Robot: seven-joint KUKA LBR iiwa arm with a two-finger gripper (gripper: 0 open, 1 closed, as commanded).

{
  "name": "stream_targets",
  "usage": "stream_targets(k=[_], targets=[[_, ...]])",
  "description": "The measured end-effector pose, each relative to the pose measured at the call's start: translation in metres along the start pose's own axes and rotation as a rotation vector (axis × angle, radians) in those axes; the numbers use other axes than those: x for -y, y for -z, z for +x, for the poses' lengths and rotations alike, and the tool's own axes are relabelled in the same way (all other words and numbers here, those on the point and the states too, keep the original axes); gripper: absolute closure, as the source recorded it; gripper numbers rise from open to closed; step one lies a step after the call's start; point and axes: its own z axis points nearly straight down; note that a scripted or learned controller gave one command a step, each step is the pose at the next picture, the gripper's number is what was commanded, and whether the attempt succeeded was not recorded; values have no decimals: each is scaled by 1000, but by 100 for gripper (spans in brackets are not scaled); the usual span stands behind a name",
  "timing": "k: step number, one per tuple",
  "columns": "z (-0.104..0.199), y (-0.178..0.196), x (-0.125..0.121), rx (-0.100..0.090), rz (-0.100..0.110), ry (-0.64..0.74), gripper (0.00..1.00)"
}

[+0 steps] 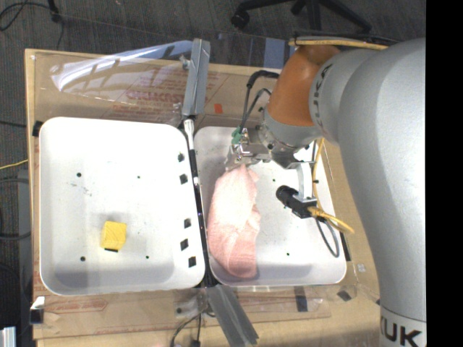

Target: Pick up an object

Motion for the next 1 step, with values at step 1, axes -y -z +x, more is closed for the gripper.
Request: stream_targets(k=[1], targets=[[34, 54, -51, -1, 0, 12, 100]])
